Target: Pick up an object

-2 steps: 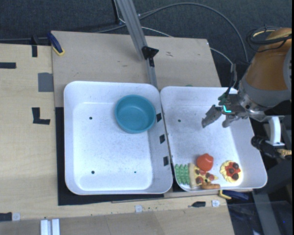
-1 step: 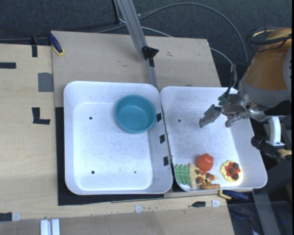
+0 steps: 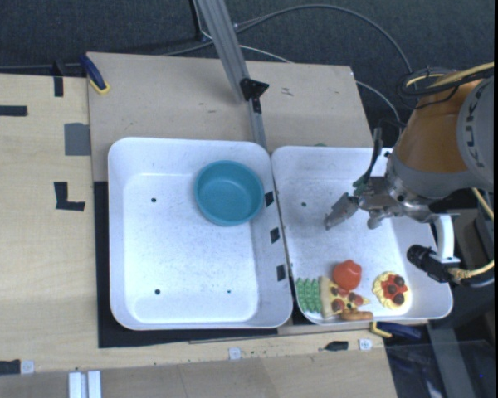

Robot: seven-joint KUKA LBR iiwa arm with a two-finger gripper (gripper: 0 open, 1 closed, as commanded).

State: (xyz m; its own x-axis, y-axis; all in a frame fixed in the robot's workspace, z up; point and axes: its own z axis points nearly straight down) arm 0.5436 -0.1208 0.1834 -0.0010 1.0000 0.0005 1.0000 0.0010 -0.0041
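My gripper (image 3: 351,220) hangs over the middle of the right bin (image 3: 315,172), its fingers spread open with nothing between them. Below it, along the bin's near edge, lie a red tomato-like toy (image 3: 346,273), a green ridged piece (image 3: 309,293), a yellow round piece with red spots (image 3: 391,289) and small orange bits (image 3: 353,309). The gripper is well apart from all of them. A blue bowl (image 3: 228,191) sits upright in the left bin (image 3: 149,264), near its far right corner.
A grey metal pole (image 3: 224,36) slants in from the top to the gap between the bins. Cables (image 3: 332,11) loop behind the bench. The arm's orange band (image 3: 436,135) stands at the right bin's right side.
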